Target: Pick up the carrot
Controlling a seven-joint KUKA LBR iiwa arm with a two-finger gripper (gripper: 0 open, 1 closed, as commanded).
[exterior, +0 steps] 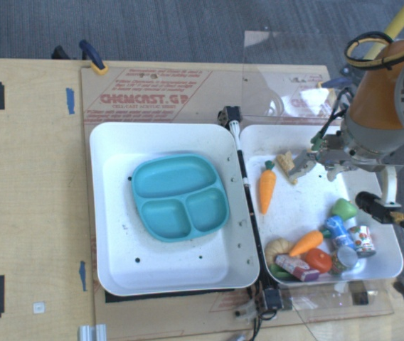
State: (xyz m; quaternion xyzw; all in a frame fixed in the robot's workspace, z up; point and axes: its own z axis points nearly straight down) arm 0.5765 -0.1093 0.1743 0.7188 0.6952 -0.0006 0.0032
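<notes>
Carrot [267, 189] lies near right bin's [394, 261] left wall, open floor around.

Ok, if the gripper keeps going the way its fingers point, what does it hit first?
Probably the small tan piece just ahead of the gripper; the carrot lies beyond and slightly lower. Height above the bin floor is unclear.

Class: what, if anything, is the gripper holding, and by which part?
Nothing. The gripper hangs apart from the carrot, which lies loose in the right bin.
</notes>
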